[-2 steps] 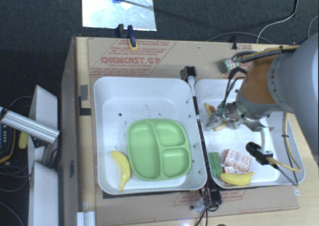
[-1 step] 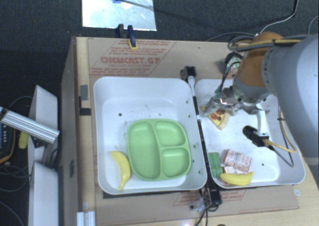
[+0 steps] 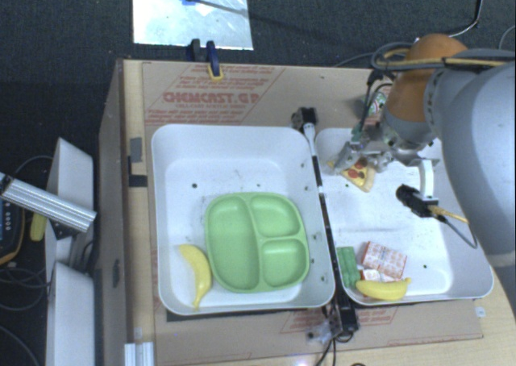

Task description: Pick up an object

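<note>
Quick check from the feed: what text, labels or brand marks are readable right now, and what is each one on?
"CHEMCAST GP": red print on the brown board under the bins, above the left bin. The smaller red lines around it are too blurred to read.
Red packet in the right bin: print too small to read.
Green packet beside it: no text legible.

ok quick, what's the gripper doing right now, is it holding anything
Gripper: low over the right bin, at a small yellow and red object; a hold cannot be told.
</note>
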`<state>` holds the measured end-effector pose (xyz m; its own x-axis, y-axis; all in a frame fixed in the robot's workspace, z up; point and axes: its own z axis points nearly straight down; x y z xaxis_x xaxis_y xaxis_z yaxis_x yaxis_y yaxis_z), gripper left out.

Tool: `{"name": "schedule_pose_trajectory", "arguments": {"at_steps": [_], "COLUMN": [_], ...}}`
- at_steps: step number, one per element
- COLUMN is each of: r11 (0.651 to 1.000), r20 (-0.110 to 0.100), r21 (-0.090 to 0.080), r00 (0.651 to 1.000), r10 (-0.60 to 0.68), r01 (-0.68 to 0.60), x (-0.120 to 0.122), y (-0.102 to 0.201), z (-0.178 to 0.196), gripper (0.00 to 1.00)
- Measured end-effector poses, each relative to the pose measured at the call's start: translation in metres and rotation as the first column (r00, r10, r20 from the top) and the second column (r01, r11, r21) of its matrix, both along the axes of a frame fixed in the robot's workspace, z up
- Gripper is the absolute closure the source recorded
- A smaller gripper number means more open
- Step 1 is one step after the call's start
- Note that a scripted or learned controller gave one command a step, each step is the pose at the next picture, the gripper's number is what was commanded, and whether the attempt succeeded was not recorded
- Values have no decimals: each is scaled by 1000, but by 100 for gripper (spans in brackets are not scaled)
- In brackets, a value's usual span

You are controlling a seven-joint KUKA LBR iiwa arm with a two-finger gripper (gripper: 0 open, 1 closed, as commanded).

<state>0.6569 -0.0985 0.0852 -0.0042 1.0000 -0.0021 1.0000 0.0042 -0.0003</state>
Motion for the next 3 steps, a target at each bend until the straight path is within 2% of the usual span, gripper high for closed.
{"name": "schedule_pose_trajectory", "arguments": {"at_steps": [1,2,3], "r11": [1000,1000,1000], "r20": [0,0,7], "r21": [-1,-1,1], "r00": [1000,1000,1000], "r10": [5,5,1], "r01": [-5,-5,-1], "x": [1,1,0], "y": [0,0,3], "z": [11,11,2], "gripper": [100,0,0]}}
